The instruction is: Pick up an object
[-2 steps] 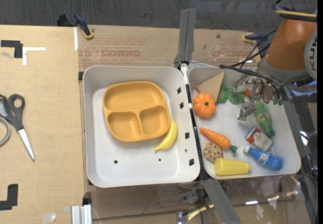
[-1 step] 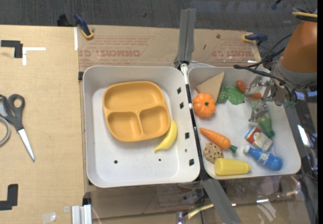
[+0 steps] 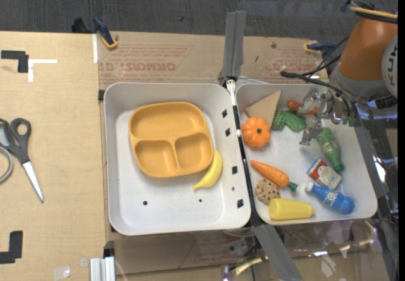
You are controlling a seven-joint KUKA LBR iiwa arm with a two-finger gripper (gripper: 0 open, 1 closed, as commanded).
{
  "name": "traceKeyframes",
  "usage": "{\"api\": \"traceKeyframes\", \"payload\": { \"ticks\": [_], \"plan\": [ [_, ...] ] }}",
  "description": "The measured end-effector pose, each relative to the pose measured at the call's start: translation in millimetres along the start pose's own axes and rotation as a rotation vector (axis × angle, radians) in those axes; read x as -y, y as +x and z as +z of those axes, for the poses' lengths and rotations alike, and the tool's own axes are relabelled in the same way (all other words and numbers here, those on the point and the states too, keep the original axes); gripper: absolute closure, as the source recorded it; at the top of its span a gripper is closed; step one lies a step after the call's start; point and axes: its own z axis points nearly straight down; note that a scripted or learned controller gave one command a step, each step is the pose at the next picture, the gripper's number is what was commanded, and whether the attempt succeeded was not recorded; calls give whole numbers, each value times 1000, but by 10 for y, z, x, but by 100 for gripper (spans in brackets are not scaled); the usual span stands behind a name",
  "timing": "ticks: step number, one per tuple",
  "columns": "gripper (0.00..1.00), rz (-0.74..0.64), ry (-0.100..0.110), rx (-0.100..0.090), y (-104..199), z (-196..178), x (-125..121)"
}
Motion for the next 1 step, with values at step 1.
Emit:
{"api": "traceKeyframes", "payload": {
  "ticks": [1],
  "plan": [
    [0, -190, 0, 13, 374, -2, 333]
  ]
}}
